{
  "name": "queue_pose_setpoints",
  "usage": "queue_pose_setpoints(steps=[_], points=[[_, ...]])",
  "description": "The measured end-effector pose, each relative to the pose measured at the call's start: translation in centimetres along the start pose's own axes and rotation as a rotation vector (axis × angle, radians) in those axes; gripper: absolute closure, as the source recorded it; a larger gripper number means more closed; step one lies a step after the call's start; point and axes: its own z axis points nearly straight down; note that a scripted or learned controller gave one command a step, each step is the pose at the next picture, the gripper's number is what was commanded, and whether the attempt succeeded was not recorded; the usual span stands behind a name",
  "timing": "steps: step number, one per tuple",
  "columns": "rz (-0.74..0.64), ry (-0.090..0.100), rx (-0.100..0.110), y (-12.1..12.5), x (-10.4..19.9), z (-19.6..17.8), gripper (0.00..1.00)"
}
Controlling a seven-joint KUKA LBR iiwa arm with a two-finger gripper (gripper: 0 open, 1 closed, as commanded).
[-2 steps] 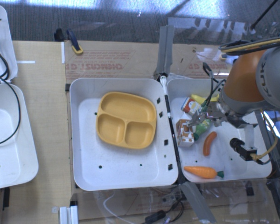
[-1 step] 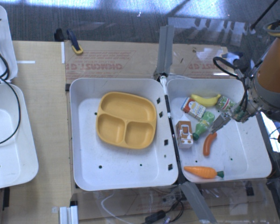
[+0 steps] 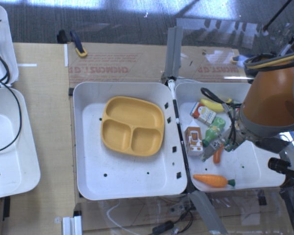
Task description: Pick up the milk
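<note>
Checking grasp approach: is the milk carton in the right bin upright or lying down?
Lying down. The milk carton rests on the right bin floor with its printed face up, beside the gripper.

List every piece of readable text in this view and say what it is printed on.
"CHEMCMZ1 GF", approximately: red print, seen upside down, on the cardboard sheet behind the bins.
Print on the milk carton: too small to read.
Print on the orange and white carton: too small to read.

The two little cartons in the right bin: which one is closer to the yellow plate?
The brown and white carton, lying lower, nearest the bins' shared wall. The orange and white carton sits higher, farther right, beside the banana.
</note>
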Motion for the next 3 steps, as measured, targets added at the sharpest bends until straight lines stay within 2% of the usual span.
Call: queue_pose_setpoints(steps=[1, 2, 3], points=[[0.030, -0.001, 0.000, 6.4, -1.5, 0.0, 0.00], [0.149, -0.002, 0.000, 7.5, -8.6, 0.0, 0.00], [0.181, -0.002, -0.005, 1.6, -6.2, 7.3, 0.00]])
